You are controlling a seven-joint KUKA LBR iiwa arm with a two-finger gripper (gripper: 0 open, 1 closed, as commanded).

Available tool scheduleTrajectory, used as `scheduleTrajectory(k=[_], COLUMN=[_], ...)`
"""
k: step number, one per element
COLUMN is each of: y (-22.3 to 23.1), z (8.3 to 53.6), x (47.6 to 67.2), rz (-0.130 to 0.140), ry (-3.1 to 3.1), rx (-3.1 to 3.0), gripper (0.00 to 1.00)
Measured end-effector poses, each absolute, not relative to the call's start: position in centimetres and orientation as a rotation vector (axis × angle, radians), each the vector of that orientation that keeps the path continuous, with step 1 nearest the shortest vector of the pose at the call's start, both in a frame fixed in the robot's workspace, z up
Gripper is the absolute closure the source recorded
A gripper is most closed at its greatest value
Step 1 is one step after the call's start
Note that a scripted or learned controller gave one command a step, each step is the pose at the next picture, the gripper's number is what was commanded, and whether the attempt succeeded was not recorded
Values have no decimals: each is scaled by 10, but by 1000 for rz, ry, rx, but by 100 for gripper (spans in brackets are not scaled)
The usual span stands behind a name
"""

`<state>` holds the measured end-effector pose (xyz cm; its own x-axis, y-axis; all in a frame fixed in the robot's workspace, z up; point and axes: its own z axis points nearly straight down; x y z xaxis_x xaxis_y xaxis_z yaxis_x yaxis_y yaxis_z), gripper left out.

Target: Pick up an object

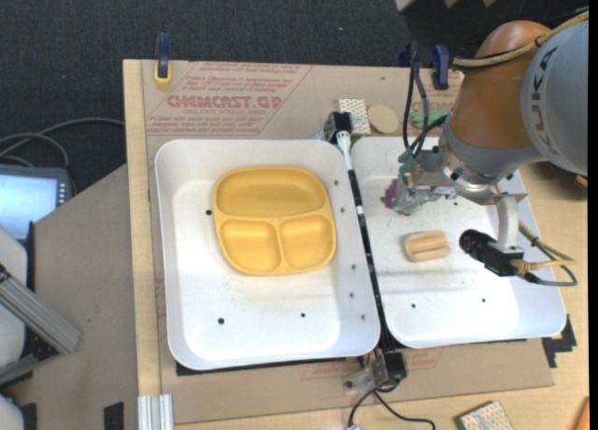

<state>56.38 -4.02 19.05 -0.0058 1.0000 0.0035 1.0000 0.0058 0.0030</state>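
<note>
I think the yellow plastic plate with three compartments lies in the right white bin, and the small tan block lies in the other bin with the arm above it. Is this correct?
Not quite: the bins are reversed. The camera view shows the yellow plastic plate with three compartments in the left white bin. The small tan block lies in the right white bin, where the grey arm reaches in.

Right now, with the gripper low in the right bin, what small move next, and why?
Probably shift the gripper toward the tan block, which lies apart from it, nearer the camera, with bare bin floor around it. A small purplish object sits beside the gripper; too blurred to judge.
</note>
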Motion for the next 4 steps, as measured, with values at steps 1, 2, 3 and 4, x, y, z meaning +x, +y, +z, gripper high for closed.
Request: scheduleTrajectory(k=[1,2,3,4], y=[-44,-106,-94,-128], z=[185,118,82,85], x=[564,579,602,573], rz=[1,10,1,3], ry=[-2220,-2212,-2222,-2214], rx=[-2219,-2225,-2220,-2223], gripper=[0,0,0,0])
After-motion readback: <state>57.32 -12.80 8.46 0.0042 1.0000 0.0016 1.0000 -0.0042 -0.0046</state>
